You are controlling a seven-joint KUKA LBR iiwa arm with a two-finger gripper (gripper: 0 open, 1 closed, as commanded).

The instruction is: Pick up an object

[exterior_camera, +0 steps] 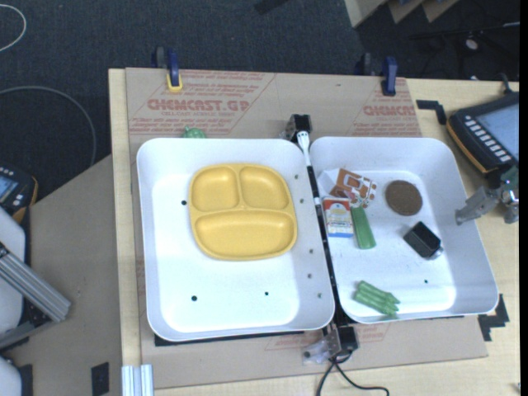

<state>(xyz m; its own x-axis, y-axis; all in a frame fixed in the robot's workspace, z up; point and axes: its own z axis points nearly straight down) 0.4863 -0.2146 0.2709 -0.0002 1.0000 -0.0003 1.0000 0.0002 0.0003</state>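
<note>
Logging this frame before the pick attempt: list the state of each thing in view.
Yellow divided plate: upright, in left bin.
Brown disc: flat, in right bin.
Black block: tilted.
Green marker: lying flat.
Green bundle: lying near front rim.
End effector: outside the bin's right rim.

Red print on the board (247, 97) behind the bins reads "CHEMCAST G P" at left, w/ smaller lines under it too blurred to read. Same red print at right, approx "CHEMCAST", partly cut off by the right bin (437, 159).

Jaws (487, 205) cut off at right edge
</note>
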